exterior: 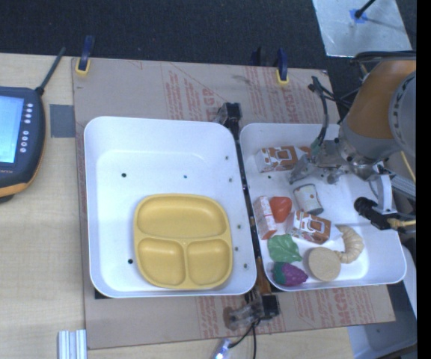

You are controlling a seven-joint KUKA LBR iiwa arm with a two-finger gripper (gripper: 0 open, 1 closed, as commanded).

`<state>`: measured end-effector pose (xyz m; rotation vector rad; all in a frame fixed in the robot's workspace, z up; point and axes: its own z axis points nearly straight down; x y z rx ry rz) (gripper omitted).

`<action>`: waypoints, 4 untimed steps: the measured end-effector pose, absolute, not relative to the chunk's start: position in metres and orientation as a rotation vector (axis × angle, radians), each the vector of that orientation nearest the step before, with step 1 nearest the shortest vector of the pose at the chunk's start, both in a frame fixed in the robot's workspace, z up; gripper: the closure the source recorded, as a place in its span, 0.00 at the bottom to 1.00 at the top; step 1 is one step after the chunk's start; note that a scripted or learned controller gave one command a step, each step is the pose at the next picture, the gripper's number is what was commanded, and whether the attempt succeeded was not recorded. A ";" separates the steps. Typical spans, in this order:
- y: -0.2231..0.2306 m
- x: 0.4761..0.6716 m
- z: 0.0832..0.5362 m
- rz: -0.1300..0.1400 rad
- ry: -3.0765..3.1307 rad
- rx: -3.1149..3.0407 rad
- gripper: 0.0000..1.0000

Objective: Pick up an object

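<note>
From above, the arm reaches in from the right over the right bin, its gripper low near the bin's upper middle. Whether the claw is open or closed cannot be told. Just below it lies a small grey-and-white packet. A carton sits to its left. Further down are a red piece, a green leaf, a purple item, a round biscuit and a croissant. The left bin holds a yellow divided tray.

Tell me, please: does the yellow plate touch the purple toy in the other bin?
Apart. The camera view shows the yellow plate lying in the left bin, while the purple toy lies in the right bin, with both bin walls between them.
</note>
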<state>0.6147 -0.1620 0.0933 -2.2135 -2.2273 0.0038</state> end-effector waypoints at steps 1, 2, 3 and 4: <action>-0.140 0.549 0.091 0.006 -2.224 -2.214 0.00; -0.141 0.549 0.102 0.009 -2.229 -2.209 1.00; -0.043 0.603 0.192 0.001 -2.226 -2.214 1.00; 0.008 0.569 0.244 0.002 -2.225 -2.214 1.00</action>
